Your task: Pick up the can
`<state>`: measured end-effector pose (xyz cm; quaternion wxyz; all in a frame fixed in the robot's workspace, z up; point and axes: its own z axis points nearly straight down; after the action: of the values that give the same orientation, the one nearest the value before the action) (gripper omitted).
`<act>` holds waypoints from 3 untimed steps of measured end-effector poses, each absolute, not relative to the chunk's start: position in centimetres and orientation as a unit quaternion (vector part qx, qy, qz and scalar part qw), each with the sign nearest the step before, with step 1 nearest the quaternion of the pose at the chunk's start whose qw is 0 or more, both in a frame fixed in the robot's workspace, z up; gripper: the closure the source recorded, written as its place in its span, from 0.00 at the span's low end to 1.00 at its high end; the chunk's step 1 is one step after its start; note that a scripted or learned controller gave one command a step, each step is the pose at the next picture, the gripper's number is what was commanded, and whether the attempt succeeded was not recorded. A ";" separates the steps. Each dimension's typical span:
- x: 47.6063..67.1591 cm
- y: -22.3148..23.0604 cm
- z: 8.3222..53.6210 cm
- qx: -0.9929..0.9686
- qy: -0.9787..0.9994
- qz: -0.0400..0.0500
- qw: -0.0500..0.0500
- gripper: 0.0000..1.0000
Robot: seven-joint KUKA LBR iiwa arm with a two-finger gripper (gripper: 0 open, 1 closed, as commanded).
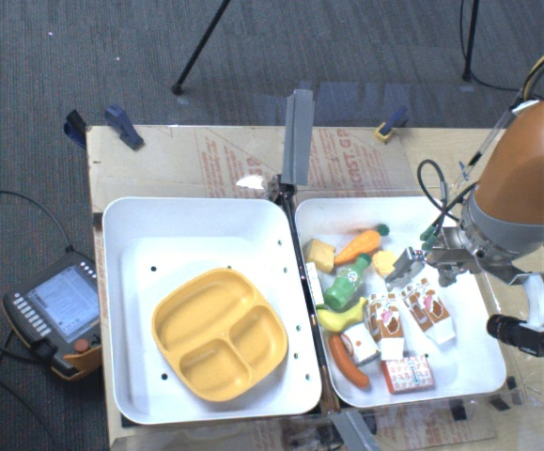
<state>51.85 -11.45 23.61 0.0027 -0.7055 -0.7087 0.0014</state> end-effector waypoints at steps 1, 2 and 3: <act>52.5 -11.6 24.8 -0.676 -0.737 0.001 0.001 0.00; 48.2 -10.8 16.0 -0.773 -0.634 0.001 0.003 0.00; 48.2 -11.0 16.8 -0.776 -0.631 0.002 0.005 1.00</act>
<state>48.19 -10.98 16.81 0.0047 -0.7756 -0.6312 0.0022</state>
